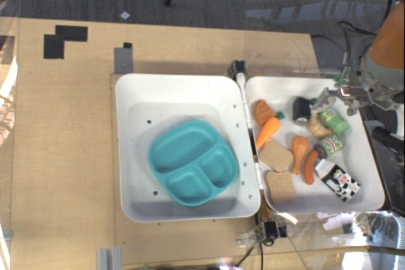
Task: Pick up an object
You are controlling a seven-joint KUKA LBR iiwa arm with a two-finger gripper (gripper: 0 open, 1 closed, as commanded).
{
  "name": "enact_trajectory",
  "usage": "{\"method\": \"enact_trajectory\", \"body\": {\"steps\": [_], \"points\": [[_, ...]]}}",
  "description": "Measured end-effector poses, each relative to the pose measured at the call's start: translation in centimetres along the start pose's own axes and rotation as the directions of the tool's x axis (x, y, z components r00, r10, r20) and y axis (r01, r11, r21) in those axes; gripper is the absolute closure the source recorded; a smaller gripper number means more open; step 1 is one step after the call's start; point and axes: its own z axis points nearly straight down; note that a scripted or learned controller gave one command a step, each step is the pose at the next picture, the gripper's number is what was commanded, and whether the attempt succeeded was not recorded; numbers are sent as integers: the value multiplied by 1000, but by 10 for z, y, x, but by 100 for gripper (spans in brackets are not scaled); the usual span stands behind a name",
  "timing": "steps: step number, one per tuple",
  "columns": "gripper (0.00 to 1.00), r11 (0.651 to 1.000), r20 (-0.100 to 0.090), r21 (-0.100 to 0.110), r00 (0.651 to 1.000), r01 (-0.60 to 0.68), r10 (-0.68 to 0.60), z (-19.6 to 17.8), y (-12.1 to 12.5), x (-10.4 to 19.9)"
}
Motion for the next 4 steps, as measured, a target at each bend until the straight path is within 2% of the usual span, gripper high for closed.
{"method": "enact_trajectory", "body": {"steps": [1, 2, 3, 4], "points": [[0, 993, 0, -7, 993, -115, 115, 113, 29, 26], [0, 994, -2, -1, 994, -113, 113, 112, -34, 31], [100, 994, -2, -10, 994, -109, 109, 100, -30, 33], [100, 994, -1, -8, 994, -114, 114, 17, -18, 61]]}}
